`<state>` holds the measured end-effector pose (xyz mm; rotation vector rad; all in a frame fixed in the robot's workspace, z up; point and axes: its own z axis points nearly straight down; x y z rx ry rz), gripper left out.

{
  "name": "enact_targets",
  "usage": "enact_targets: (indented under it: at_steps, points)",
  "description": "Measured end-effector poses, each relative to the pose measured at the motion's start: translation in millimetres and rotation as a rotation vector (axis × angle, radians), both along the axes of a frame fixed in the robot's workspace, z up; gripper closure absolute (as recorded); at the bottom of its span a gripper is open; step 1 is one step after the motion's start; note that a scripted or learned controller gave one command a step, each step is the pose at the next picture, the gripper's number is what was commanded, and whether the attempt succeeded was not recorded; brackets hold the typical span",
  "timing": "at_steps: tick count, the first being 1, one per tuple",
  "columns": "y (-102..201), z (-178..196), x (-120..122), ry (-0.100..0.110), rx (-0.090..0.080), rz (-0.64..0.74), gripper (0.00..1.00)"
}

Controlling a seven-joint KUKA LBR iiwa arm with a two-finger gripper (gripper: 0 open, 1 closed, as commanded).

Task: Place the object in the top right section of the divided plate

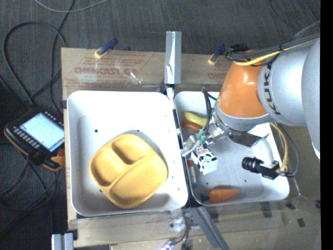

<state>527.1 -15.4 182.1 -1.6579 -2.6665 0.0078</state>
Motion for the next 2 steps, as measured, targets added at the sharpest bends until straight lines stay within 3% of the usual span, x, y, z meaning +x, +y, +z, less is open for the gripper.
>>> enact_targets:
  at_steps: [2]
  points:
    - [-6.4,14.1,-20.9,0.001,0.002,-0.004,1.0]
